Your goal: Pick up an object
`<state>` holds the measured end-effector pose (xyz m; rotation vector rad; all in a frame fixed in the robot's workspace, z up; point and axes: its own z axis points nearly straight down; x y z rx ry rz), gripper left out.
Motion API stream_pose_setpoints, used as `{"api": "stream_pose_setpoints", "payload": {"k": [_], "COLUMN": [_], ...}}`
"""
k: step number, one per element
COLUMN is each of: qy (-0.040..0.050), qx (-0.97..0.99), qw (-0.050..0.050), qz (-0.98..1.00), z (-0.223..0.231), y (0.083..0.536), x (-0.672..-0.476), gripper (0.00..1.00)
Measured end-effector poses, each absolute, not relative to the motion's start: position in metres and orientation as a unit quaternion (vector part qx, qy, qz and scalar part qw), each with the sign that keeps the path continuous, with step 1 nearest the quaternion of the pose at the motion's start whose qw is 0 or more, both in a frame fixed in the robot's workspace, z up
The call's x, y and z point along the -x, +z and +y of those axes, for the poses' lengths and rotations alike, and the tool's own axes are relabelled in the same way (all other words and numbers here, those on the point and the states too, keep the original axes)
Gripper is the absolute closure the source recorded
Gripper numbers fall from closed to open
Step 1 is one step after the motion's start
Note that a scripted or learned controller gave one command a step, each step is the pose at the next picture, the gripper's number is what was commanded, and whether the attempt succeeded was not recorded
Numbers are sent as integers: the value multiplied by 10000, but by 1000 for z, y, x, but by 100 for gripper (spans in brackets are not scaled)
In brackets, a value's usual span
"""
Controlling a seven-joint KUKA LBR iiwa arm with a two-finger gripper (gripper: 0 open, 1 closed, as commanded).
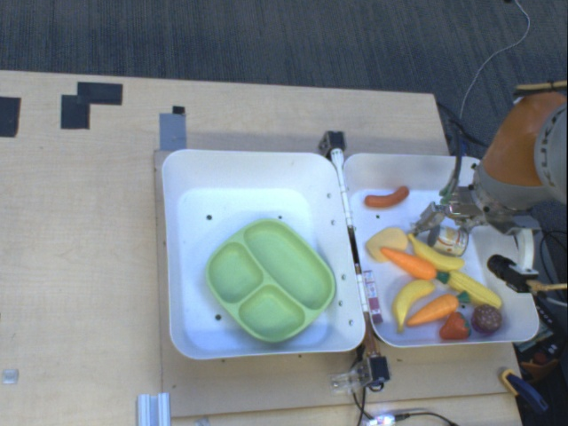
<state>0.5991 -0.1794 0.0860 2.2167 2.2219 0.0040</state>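
The right bin (524, 327) holds several toy foods. A red sausage (387, 197) lies near the bin's far side. In the middle lie a pale yellow piece (387, 240), an orange carrot (408, 262) and a yellow banana (437, 256). Toward the front lie a second banana (406, 298), a third banana (475, 288), another carrot (433, 309), a red strawberry (454, 327) and a dark plum (486, 319). My gripper (444, 229) hangs low in this bin, just behind the middle banana and carrot. Its fingers are spread open and nothing is between them.
The left bin (177, 238) holds a green divided plate (271, 278). A raised divider (348, 229) runs between the bins. The grey and orange arm (528, 158) comes in over the right bin's far right corner. Cables lie off the bench's right edge.
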Motion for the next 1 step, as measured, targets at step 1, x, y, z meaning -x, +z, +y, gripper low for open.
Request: {"api": "stream_pose_setpoints", "payload": {"k": [1], "qy": [34], "qx": [-7058], "qw": [50], "qz": [7084], "z": [-180], "y": [99], "x": [-602], "gripper": [100]}}
